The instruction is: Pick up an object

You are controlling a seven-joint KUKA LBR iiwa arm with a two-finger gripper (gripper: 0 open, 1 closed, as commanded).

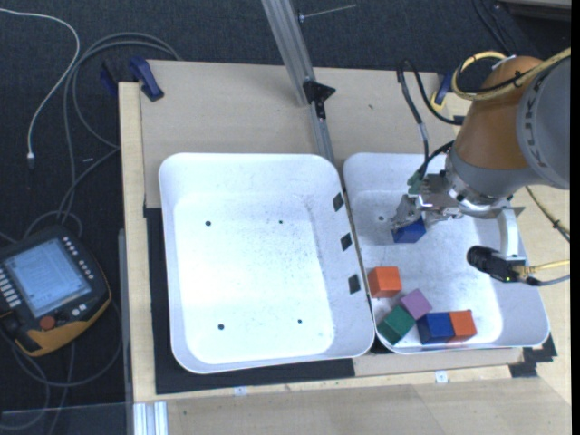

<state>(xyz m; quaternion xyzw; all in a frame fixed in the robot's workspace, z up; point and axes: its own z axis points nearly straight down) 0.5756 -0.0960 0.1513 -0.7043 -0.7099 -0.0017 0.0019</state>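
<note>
1. The gripper (410, 214) hangs over the upper part of the right bin (526, 320), with a small blue block (410, 232) at its fingertips; the fingers appear closed on its top, though the metal parts are small and partly blurred.
2. The arm (507, 134) enters from the right, a smooth grey shell with a glossy orange band, and dark cables loop round it.
3. Five more blocks sit clustered at the near end of the right bin. They are matte cubes with crisp edges: an orange block (385, 281) farthest up, a purple block (416, 303) just below it, a green block (396, 324) at the near rim, then a second blue block (436, 327) touching a smaller orange block (462, 323).
4. Both bins are shallow white trays with rounded corners and a faint dark speckling on the floor. The left bin (181, 198) shows four small dark dots.
5. Black clips (345, 241) line the seam between the bins.
6. The bench (227, 89) is pale, smooth board; a ribbed aluminium post (285, 25) rises from its far side.
7. Around it lies dark carpet (54, 152), with loose cables and a handheld control pendant (50, 284) at the left.
</note>
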